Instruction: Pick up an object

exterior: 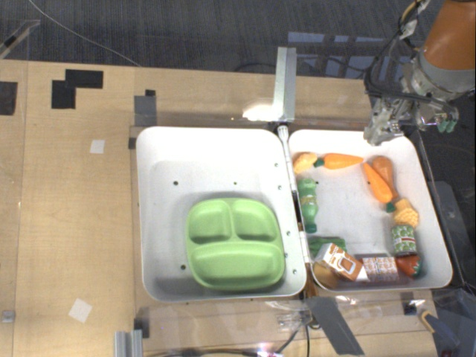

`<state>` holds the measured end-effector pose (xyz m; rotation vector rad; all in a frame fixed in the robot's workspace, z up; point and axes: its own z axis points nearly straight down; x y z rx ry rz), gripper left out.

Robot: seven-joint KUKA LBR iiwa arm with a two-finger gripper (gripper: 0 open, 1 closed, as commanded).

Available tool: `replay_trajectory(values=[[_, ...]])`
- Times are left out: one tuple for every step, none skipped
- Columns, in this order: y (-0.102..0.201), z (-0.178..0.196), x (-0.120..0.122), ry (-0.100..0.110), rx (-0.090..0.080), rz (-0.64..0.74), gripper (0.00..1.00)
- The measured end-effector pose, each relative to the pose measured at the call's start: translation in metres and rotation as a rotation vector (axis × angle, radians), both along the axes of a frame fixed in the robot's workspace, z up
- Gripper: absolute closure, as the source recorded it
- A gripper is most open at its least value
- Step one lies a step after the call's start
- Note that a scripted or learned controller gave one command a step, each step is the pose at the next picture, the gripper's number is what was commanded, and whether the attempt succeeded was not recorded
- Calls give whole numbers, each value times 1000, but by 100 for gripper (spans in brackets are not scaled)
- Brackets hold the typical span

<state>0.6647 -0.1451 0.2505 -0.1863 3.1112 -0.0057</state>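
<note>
My gripper (382, 134) hangs over the far edge of the right bin (349, 207), near its back right corner. Its fingers look open with nothing between them. Just below it in the bin lie an orange carrot (341, 161) and a second, stubbier orange vegetable (379, 178). A small yellow piece (303, 162) rests at the carrot's left end. Along the bin's left wall lies a green bottle-shaped toy (306, 201). A yellow-orange piece (406, 214), a green can (402, 238) and a red piece (410, 265) line the right wall.
A brown-and-white carton (341, 262), a flat wrapped bar (379, 268) and a green packet (328, 244) crowd the right bin's near edge. The left bin (171, 169) holds a green divided plate (234, 242). A metal post (285, 84) stands behind the bins' shared wall.
</note>
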Motion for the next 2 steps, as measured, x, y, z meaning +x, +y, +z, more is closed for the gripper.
replay_trajectory(values=[[40, 25, 7, 10, 2, 54, 100], [40, 38, 9, -1, 1, 55, 100]])
